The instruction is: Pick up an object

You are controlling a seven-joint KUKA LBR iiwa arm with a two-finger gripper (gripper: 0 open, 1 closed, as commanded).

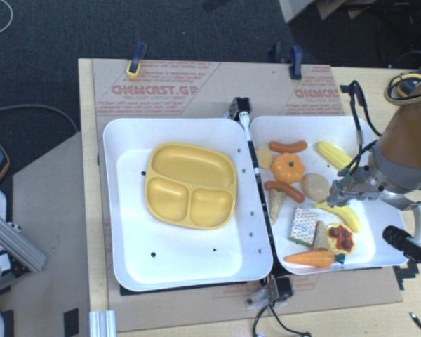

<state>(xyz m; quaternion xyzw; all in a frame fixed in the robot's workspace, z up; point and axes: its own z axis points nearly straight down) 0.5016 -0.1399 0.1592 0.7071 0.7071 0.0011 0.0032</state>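
Where the grey two-finger gripper (339,192) reaches into the right white bin (305,126), its fingers are too small and dark to tell whether they are apart or closed. It sits just beside a round beige bun-like piece (313,187) and over a yellow plastic banana (345,216). Near these lie an orange toy tangerine (288,168), two reddish-brown sausages (288,147), a yellow corn-like piece (333,154), a pale checked cracker-like square (303,226), a pizza-like slice with red topping (341,238) and an orange toy carrot (310,259). Well apart, the left white bin (123,188) bears a yellow three-compartment plastic tray (191,185).
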